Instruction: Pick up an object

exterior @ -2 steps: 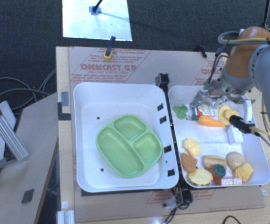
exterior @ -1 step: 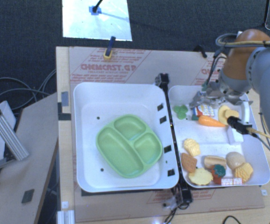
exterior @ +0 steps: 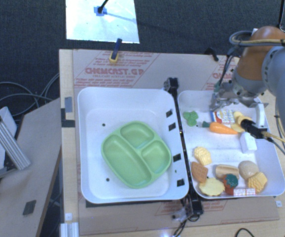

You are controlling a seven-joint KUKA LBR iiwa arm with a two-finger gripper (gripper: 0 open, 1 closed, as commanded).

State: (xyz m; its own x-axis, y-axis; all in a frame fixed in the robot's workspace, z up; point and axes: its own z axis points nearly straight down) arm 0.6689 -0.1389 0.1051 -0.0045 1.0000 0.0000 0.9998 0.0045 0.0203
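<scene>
Claw (exterior: 220, 104) low in the right white bin (exterior: 280, 179), over its far side beside the orange plastic carrot (exterior: 223, 128), likely the target. Claw state: cannot tell. Green divided plastic plate (exterior: 136, 153) lies flat in the left bin (exterior: 90, 107).

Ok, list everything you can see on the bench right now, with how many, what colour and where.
bins: 2, white, side by side on the bench
divided plate: 1, light green, three compartments, in the left bin
broccoli piece: 1, green, upper left of the right bin
carrot: 1, orange with dark green stem, upper middle of the right bin
toy foods: a cluster, count unclear, mostly yellow, tan and orange with one red and teal piece, front of the right bin
white block: 1, white, right side of the right bin
arm: 1, grey with orange band, over the right bin's far right
gripper: 1, dark metal, low over the right bin's back
</scene>
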